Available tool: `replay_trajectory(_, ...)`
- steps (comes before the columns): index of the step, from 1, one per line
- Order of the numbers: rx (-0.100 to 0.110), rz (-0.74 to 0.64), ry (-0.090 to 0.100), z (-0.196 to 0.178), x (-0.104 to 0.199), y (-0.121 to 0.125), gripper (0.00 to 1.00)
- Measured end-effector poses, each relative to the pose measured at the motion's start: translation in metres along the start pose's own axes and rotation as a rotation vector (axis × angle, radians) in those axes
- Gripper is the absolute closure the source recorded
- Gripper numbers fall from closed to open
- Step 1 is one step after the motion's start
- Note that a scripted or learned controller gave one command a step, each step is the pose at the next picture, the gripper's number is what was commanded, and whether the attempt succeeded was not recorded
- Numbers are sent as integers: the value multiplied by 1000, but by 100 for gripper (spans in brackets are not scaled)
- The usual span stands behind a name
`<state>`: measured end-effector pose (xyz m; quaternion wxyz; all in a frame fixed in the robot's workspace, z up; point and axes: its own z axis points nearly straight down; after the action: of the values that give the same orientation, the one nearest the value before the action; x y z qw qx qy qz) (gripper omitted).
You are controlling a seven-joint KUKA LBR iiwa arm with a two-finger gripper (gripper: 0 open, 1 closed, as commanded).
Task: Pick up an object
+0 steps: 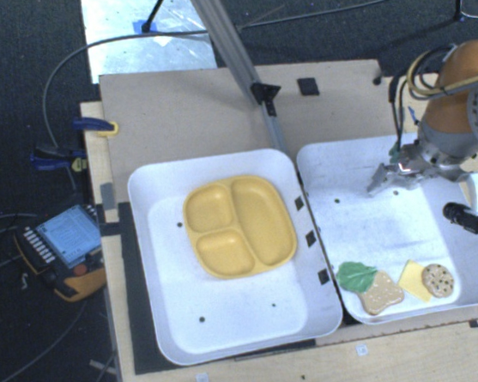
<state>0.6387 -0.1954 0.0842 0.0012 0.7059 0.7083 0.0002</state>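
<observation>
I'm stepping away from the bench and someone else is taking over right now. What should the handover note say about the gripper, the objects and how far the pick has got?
Gripper: over the upper part of the right bin, near its back wall, nothing seen between its fingers; open or shut cannot be told.
Objects: green leaf, bread slice, cheese slice and cookie lie clustered along the right bin's front edge. The yellow divided plate sits in the left bin.
Done: nothing picked yet.
Left: bring the gripper down to the front cluster, grasp one item and lift it.
</observation>
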Motion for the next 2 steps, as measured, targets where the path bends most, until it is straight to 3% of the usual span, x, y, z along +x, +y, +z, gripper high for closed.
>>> replay_trajectory(1, -6, -1, -2, -14, 0, 2, 100)
replay_trajectory(2, -5, -1, 0, -58, -2, 5, 100)
